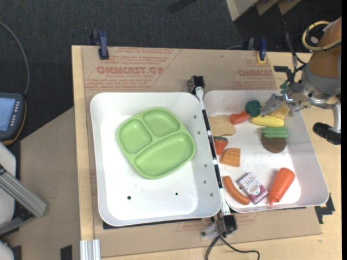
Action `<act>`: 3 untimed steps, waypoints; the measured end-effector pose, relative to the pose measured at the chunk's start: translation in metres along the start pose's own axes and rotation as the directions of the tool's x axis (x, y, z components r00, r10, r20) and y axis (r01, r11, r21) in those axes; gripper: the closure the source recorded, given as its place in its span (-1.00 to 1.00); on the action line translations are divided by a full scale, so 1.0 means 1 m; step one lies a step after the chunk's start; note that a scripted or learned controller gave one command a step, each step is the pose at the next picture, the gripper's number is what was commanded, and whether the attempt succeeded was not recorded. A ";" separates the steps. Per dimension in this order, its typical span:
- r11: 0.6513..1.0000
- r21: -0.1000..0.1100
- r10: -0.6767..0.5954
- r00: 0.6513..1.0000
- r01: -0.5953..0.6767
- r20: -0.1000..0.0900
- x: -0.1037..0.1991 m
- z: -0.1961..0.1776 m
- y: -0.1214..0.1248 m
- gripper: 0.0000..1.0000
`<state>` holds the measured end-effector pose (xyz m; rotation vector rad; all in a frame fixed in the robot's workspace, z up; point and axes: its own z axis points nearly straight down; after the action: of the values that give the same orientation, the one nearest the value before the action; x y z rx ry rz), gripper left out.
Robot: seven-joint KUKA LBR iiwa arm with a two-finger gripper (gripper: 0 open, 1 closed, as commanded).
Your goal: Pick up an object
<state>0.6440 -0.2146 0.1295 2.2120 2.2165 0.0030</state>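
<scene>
Toys crowd the right bin (320, 169) around the hand (279, 106), its grip apparently unclear.

Left bin (108, 161) holds a divided plate (156, 142) near its centre. Right bin (314, 161): gripper (282, 103) over far end above toy corn (268, 121); cookie (274, 141) just in front; waffle (231, 157) mid-left. Near edge, left to right: hot dog (236, 190), small box (252, 187), carrot (282, 184).
</scene>
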 end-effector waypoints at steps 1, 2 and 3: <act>1.000 -0.001 0.004 1.000 -0.004 0.002 0.010 0.018 0.014 -1.00; 1.000 -0.003 0.001 1.000 -0.001 0.001 0.012 0.010 0.015 1.00; 1.000 -0.001 0.001 1.000 -0.001 0.001 0.012 0.011 0.015 -1.00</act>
<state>0.6591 -0.2027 0.1183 2.2115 2.2143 0.0033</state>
